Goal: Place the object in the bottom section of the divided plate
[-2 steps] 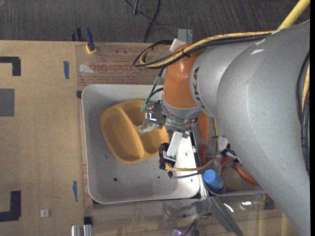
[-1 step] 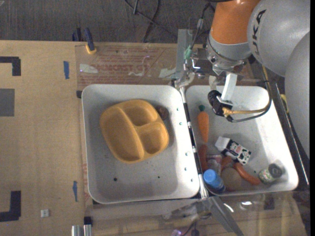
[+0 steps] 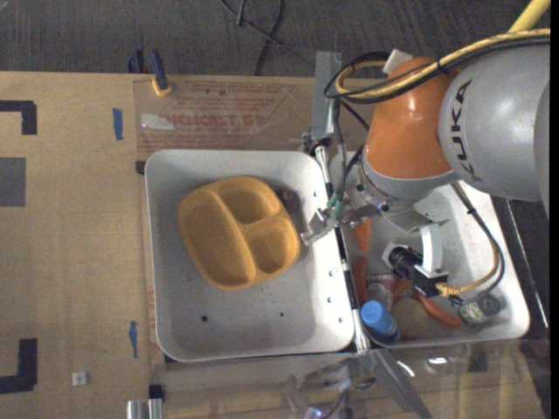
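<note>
My arm [image 3: 489, 120] sits closest to the lens, its grey shell and orange band filling the 2 o'clock part of the view and covering much of the right bin [image 3: 511, 312]. Below the band my pincer [image 3: 319, 225] hangs over the divider where the two bins meet, its metal tip pointing toward 9 o'clock, just past the right-hand wall of the left bin [image 3: 227, 339]. From this angle I cannot tell whether it is spread or pressed together, and I see nothing pinched in it. The yellow divided plate [image 3: 196, 234] lies in the left bin, toward that bin's 12 o'clock side, turned a little askew, with two smaller sections on its 1 to 3 o'clock side and one large section running from 6 to 10 o'clock. My pincer's tip is at the plate's 3 o'clock, just beside its rim. A small dark object [image 3: 288, 202] rests on the bin floor at the plate's 1 o'clock, against the rim and outside every section; it is too blurred to name. In the right bin, at my pincer's 5 o'clock, stands a blue cap [image 3: 377, 315], with an orange-red piece [image 3: 437, 308] near it at its 3 o'clock.
</note>
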Motion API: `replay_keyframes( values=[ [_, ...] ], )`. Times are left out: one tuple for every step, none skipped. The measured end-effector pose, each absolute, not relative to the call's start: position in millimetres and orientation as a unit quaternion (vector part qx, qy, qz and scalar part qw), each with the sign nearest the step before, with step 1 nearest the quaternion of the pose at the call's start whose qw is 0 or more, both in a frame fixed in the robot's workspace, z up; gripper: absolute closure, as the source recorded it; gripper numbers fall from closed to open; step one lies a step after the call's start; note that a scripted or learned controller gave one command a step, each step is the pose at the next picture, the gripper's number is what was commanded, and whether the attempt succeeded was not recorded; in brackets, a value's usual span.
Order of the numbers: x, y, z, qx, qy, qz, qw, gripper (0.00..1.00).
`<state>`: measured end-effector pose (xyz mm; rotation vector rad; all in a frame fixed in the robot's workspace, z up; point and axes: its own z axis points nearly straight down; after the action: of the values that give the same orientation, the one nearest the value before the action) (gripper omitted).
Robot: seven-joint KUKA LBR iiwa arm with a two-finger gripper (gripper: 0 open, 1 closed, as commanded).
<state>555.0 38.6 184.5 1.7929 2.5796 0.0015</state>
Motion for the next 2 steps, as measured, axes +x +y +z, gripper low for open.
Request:
replay_keyframes(
  values=[
    [479.5,41.1,184.6,0.324,0.946,0.0004,-0.001,0.0],
    [480.9,40.9,194.7,0.326,0.945,0.0019,0.001,1.0]
  ],
)
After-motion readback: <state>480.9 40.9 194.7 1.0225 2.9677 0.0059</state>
